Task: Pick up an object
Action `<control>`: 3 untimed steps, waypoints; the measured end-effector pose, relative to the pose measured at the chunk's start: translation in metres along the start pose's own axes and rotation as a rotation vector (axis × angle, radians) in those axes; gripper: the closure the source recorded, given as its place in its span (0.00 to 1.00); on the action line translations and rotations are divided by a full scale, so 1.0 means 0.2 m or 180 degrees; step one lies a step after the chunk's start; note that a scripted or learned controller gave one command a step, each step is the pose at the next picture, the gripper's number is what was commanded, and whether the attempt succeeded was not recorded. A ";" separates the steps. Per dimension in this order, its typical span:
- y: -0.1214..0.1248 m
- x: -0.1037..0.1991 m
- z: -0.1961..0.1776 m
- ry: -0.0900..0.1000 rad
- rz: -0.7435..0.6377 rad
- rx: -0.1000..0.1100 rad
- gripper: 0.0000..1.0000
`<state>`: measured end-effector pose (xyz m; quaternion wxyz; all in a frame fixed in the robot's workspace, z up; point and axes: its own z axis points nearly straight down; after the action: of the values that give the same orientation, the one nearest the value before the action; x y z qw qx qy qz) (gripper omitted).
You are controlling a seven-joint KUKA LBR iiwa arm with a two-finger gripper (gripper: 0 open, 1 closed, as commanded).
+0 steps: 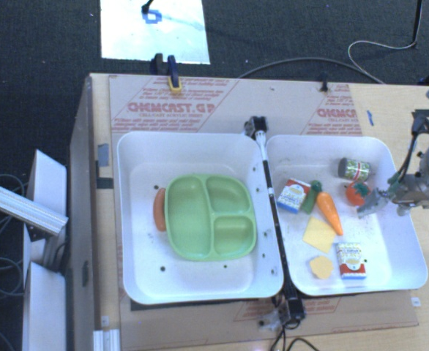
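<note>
Gripper (381, 196) sits at the right bin's (405, 265) right edge, by the tomato (355, 193). Jaws: I cannot tell. Carrot (329, 212) lies mid-bin.

I see dark carpet floor (31, 57) around the bench (222, 97), which is topped with a printed protective sheet. A bright white panel (156, 28) lies on the floor behind; cables (390, 46) trail at upper right.

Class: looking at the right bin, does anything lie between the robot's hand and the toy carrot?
Yes. The hand sits at the bin's right side, and a small red-orange toy lies right beside it, between it and the carrot. Otherwise only bare floor of the right bin separates them.
</note>
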<state>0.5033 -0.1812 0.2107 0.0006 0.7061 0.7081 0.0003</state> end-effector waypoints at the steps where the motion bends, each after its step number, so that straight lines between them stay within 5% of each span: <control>1: 0.40 0.02 0.57 -0.0003 0.0004 -0.0003 0.00; 2: 0.77 0.23 0.63 0.0004 0.0003 0.0003 0.00; 3: 0.83 0.43 0.63 0.0002 -0.0009 -0.0006 0.00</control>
<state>0.6694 -0.0939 0.0853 0.0010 0.7051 0.7091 0.0012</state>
